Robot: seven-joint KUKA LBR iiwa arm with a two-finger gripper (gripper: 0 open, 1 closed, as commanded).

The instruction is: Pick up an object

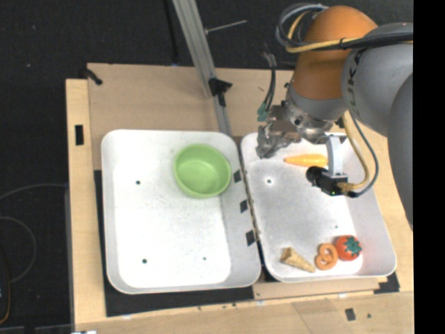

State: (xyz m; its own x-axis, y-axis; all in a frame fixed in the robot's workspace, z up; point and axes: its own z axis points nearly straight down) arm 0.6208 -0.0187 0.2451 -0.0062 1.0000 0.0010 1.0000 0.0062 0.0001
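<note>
Black floor surrounds a tan bench (160, 92) that carries two shallow white bins side by side.

Nearest the viewer, along the front edge of the right bin (316, 218), sit three small pieces in a row: a tan wedge (296, 259), an orange ring-shaped piece (325, 256) and a red tomato-like toy (348, 247), the last two touching. The left bin (146, 235) holds a green bowl (202, 170) toward its back right.

Farther back in the right bin lies an orange carrot-like piece (306, 161), its long axis running left to right, almost level.

The gripper (268, 145) hangs over the back left corner of that bin, just beside the carrot's left tip. The carrot lies to the right of it and a shade nearer the viewer, not between the fingers. Whether they stand wide or narrow I cannot tell. My guess is that the carrot is the likeliest target, needing a short shift rightward along its length.
</note>
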